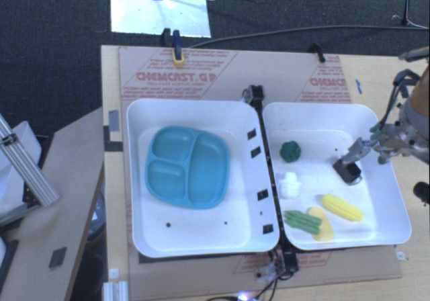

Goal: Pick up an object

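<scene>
Camera view, looking down at a slant on the worktop (114, 199) and two white bins side by side. Joined along the shared edge by a black clip (254, 95) at the far end and another at the near end, probably to prevent any sliding apart under a push. Under both, a brown sheet (222, 68), pinned at the far edge by a blue and yellow clamp (176, 48), likely for the same reason.

In the left bin (144, 115): a blue divided plate (188, 166), flat and alone. In the right bin (322, 118): a dark green round piece (290, 151) near the middle wall; nearer to the camera, a small white piece (290, 185); at the near wall a green pod (302, 221) lying partly over a flat yellow piece (324, 227); just beside these a corn cob (342, 207). All loose on the bin floor, none lifted, mostly apart enough for a reach from above.

Claw (383, 142) above the right side of the right bin, near the corn cob. Cannot tell whether apart or together. Judged as an approach, with the corn cob as nearest candidate for the pick.

Printed in red on the sheet: "CHEMCAST GP", clear at the far left, repeated at the far right at a slant and partly cut off. Smaller red line below, too small to read.
</scene>
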Robot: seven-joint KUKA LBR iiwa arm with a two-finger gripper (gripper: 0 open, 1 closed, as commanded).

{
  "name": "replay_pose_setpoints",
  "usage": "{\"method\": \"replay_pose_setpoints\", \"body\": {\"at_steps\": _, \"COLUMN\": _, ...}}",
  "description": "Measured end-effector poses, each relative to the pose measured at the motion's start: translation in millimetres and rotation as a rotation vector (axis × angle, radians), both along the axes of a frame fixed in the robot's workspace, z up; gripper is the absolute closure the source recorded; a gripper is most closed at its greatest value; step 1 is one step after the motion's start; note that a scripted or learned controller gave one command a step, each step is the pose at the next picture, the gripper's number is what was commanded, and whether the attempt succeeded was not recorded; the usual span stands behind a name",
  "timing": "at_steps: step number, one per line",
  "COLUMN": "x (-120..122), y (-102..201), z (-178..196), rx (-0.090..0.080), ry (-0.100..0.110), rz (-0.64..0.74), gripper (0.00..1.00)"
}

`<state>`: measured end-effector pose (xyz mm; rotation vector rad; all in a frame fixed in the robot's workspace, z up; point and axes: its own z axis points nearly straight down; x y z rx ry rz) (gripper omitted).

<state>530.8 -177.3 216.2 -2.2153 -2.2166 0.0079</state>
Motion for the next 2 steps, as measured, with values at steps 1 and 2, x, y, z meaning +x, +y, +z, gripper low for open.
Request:
{"method": "replay_pose_setpoints", "body": {"at_steps": 1, "x": 3, "y": 0, "z": 5, "rx": -0.002, "ry": -0.01, "rz": 0.003, "gripper": 0.0}}
{"method": "replay_pose_setpoints", "body": {"at_steps": 2, "x": -2, "y": -7, "z": -40, "rx": -0.002, "ry": -0.008, "rz": 0.0, "gripper": 0.0}}
